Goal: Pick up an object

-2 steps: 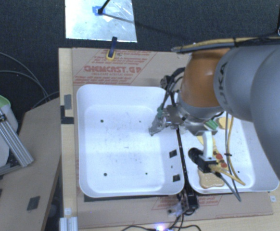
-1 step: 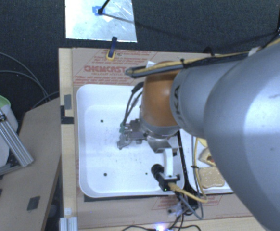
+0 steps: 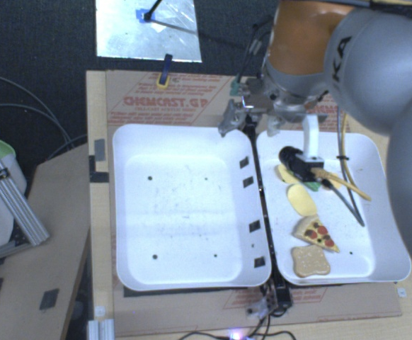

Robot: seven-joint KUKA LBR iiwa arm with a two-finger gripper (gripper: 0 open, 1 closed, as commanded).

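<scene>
A brown cardboard sheet with red lettering (image 3: 165, 99) is lying flat; a shiny square metal plate (image 3: 132, 30) is resting just beyond it on dark carpet (image 3: 36, 34).

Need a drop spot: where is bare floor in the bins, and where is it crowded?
The left bin is bare across its whole floor. In the right bin, a free patch lies along the right wall, beside the pizza slice and toast slice. Crowded: its left side, where the yellow oval piece, pizza and toast line up below the hand.
</scene>
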